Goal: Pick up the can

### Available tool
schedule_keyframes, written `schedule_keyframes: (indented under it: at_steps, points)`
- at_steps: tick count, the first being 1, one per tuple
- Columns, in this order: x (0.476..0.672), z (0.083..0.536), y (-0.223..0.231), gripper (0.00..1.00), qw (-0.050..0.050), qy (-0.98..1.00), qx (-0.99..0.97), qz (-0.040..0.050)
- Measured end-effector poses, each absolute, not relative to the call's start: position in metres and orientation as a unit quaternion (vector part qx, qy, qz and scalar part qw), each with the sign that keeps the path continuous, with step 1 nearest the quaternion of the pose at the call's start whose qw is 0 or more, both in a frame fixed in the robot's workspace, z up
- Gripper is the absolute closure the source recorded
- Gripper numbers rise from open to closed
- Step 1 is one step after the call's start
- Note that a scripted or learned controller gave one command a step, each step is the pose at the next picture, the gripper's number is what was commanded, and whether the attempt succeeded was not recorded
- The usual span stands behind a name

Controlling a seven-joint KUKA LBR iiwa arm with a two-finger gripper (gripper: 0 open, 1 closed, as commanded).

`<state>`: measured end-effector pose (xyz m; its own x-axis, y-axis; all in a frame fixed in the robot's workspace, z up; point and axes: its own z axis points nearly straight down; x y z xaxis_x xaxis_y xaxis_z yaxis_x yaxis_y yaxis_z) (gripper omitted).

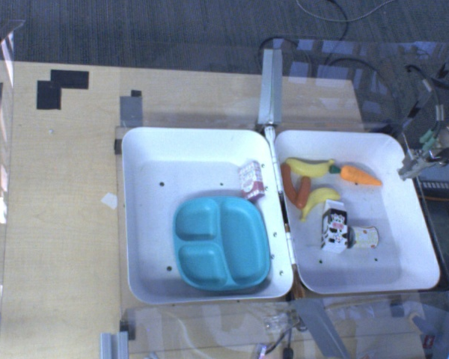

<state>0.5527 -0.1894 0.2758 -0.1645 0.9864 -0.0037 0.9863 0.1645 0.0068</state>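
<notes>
so: small cylindrical can [251, 180] tilted beside smooth turquoise sectioned tray [221, 243].

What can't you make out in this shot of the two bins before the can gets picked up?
- Gripper, camera view: at the right edge, too blurred among cables to tell its state.
- Can, camera view: label print too small to read.
- Carton, camera view: the item beside it is too pale to identify.
- Hot dog, camera view: partly covered by a banana.
</notes>
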Motion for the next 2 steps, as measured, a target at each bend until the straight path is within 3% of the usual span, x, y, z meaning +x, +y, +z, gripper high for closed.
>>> schedule_keyframes:
  at_steps: [1,2]
  points:
    - [0.551,0.287,-0.067,1.00,0.002,0.690,0.724,0.0021]
    - [0.585,0.301,-0.015,1.00,0.002,0.613,0.790,0.0019]
